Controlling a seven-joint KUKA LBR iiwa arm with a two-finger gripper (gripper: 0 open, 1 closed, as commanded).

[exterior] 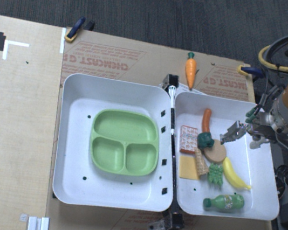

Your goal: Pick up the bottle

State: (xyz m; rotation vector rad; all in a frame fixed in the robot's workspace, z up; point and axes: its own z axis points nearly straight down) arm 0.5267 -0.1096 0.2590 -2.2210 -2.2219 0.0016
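Two shallow white plastic bins are seen side by side: the left bin (68,143) and the right bin (263,186). One pale green three-compartment plastic tray (125,142) is seated in the left bin.

In the right bin, one of each is counted:
- green plastic bottle with a pale label (224,202), lying on its side near the front wall
- yellow toy banana (235,174)
- slim orange-red toy sausage (206,119)
- red-and-white patterned card or packet (187,138)
- flat yellow cheese-like slice (189,167)
- dark green toy broccoli-like piece (205,140)
- round tan disc (216,152)
- small leafy green toy (215,174)
- tan ridged stick-shaped item (200,161) — type not discernible

One orange toy carrot with a green top (190,70) is found outside the bins, on the brown cardboard sheet (120,61) behind them.

The two-finger gripper (232,134) is positioned over the back-middle part of the right bin, above the tan disc, with its fingers seen slightly apart — nothing is clamped between them. The bottle lies well apart from the gripper, toward the front of the bin, with the banana and the leafy toy between the two. No contact with the bottle is seen.
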